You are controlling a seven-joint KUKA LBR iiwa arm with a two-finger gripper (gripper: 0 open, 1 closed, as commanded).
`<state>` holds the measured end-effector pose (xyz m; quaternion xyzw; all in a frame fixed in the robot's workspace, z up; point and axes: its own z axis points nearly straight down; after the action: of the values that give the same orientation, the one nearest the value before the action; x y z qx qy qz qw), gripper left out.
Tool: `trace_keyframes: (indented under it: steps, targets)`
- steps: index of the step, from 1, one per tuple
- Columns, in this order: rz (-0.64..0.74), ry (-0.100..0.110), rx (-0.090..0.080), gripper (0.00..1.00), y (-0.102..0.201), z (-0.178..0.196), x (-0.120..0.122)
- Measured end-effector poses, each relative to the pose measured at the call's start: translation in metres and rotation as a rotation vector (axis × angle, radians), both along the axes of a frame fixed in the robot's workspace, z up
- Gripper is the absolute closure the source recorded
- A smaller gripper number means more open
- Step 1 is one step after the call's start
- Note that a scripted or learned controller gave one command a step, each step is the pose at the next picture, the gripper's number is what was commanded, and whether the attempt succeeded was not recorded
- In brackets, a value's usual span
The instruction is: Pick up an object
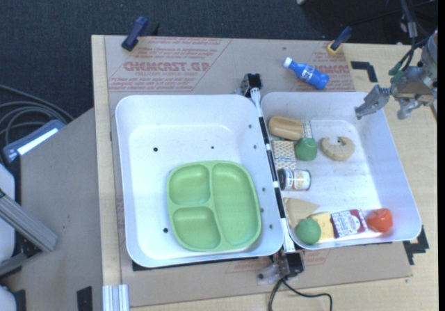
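Observation:
The right bin (389,163) holds a tan bread roll (286,126), a green ball (305,149), a pale bagel (337,148), a small jar (295,179), a cheese wedge (299,206), a green apple (308,231), a red-and-white packet (348,222) and a red tomato (379,219). My gripper (387,106) hangs over the bin's far right corner, open, with nothing between its fingers. It stands well apart from the bagel, the nearest item.
The left bin (139,129) carries a green divided plate (213,204). A blue bottle (306,73) lies on the cardboard behind the right bin. Clamps (134,33) sit at the board's far edge. A black divider (268,156) runs between the bins.

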<state>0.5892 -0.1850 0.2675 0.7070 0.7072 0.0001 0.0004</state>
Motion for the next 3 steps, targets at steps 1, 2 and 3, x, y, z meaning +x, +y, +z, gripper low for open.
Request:
trace_keyframes:
  steps: [1,2,3]
  targets:
    - [0.001,0.003,0.001,0.00,0.032,-0.129,0.045]
    - [-0.001,0.004,0.000,0.00,-0.006,-0.168,0.013]
    - [-0.001,0.002,0.001,0.00,0.014,-0.183,-0.014]
